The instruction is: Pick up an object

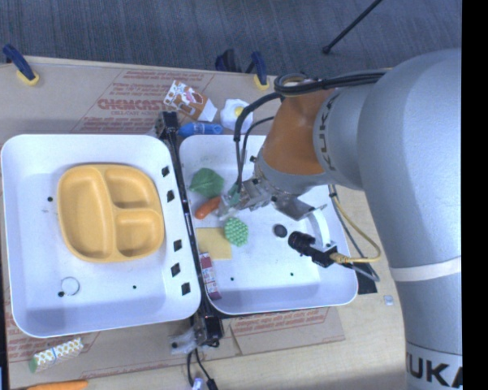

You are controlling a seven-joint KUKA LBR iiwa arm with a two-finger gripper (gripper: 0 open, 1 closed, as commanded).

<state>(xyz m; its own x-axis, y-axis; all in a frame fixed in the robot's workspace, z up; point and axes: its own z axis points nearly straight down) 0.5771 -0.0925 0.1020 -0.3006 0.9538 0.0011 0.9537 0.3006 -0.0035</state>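
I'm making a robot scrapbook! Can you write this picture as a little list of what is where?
left bin: yellow plastic divided tray
right bin: green leafy toy, orange carrot-like toy, green bumpy ball, pale yellow flat square
arm: grey with orange band, reaching into right bin
gripper: low over the toys near the right bin's left side
holding anything: cannot tell

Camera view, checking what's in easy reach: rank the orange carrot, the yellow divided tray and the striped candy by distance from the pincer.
1. Orange carrot, right bin, just left of the pincer.
2. Yellow divided tray, left bin.
3. Striped candy, on cardboard at bottom left.
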